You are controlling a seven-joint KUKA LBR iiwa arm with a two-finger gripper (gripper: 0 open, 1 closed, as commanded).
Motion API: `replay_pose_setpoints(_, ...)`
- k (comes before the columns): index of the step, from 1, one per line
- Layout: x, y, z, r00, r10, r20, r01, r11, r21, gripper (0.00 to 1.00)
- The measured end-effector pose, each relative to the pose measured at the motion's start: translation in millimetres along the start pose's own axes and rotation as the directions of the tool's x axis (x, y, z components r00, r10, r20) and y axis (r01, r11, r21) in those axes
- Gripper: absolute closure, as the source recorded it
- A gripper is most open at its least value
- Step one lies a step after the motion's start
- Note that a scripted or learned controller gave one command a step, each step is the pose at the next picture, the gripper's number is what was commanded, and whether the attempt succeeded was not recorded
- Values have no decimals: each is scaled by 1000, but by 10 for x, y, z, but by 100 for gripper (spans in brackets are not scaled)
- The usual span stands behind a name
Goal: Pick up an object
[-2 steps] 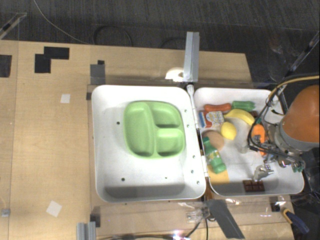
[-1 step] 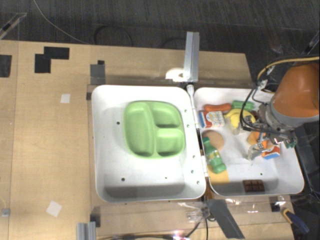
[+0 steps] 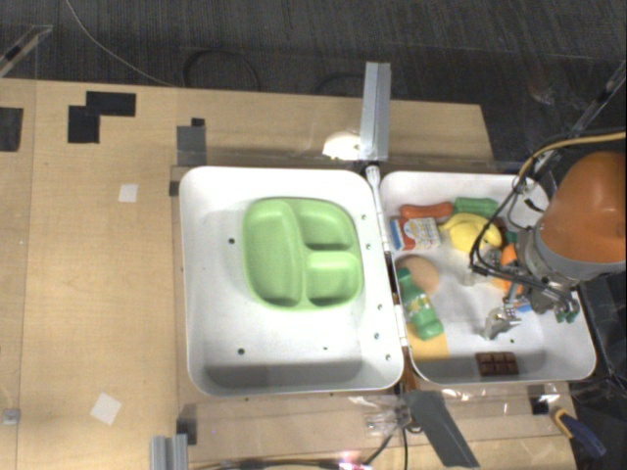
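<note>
I am seeing the metal two-finger pincer [image 3: 502, 323] hanging spread and gripping nothing over bare floor in the right white bin [image 3: 578, 365], the yellow plastic lemon [image 3: 468, 232] lying just far-left, so nothing is being lifted yet.

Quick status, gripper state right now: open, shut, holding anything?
Gripper: down in the right bin, over bare floor; open or closed cannot be told, and nothing is seen held in it.
</note>
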State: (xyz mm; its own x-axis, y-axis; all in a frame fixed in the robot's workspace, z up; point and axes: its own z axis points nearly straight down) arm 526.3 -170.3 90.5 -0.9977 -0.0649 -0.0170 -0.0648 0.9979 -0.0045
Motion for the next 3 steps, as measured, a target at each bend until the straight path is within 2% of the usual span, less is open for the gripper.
replay_pose_setpoints(1,293,81,-11,999,51,5,-51,999,2,0)
replay_pose_setpoints(2,254,293,-16,999,-49,4,49,999,4,0)
replay_pose_setpoints(3,-112,-233,4,778,-628,1,628,778,0,0)
